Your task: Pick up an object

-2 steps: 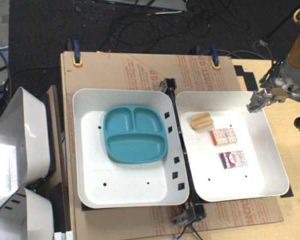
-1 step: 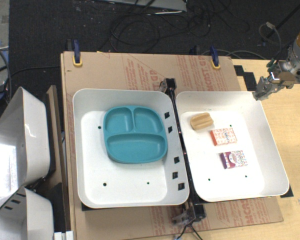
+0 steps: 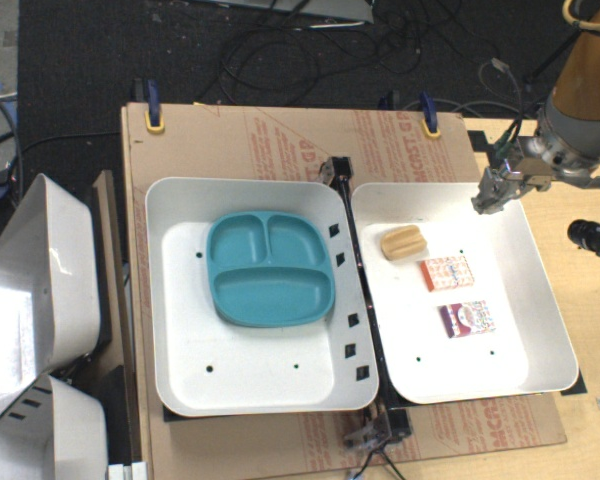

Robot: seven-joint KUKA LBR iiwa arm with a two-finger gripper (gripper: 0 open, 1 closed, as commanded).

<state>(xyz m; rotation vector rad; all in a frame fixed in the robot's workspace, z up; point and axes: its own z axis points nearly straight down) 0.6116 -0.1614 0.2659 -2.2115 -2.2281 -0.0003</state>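
Note:
In the right bin (image 3: pixel 520 368) lie a tan bread-like roll (image 3: pixel 403 242), a small red and white packet (image 3: pixel 447 272) and a purple and white packet (image 3: pixel 467 318). My gripper (image 3: pixel 491 197) hangs over the bin's far right corner, up and to the right of the roll, apart from all three objects. Nothing shows between its fingers.
The left bin (image 3: pixel 180 368) holds a teal divided plate (image 3: pixel 271 269). A black divider strip (image 3: pixel 352 268) runs between the bins. Yellow clamps (image 3: pixel 155 118) (image 3: pixel 430 120) hold the board's far edge. White tubs (image 3: pixel 35 288) stand to the left of the bench.

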